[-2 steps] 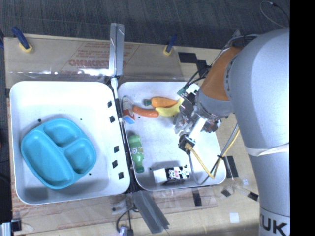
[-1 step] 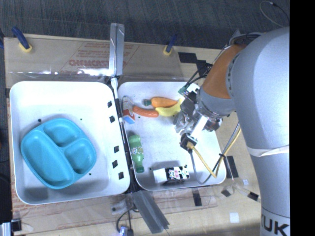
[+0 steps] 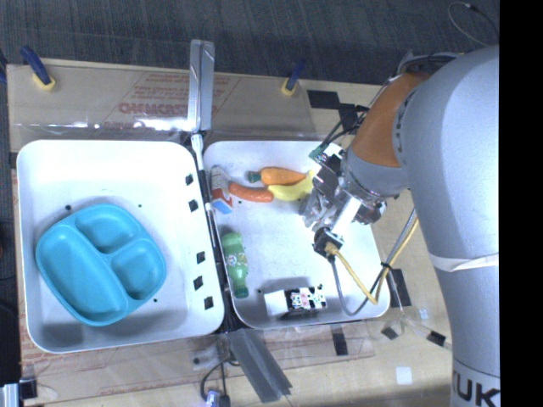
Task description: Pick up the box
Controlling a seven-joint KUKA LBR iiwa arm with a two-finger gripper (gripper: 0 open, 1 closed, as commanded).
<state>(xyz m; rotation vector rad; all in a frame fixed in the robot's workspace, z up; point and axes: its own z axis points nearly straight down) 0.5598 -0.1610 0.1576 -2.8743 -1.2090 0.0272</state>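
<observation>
The box is a small white carton with black cow-like patches, lying flat near the front edge of the right bin. My gripper hangs over the right side of that bin, well behind and a little right of the box, not touching it. The wrist hides how the fingers stand. Nothing is seen held in it.
In the right bin lie a green bottle along the left wall, an orange carrot, a yellow banana, a red sausage and a small blue-white item. The left bin holds a blue divided plate. A yellow cable trails from the wrist.
</observation>
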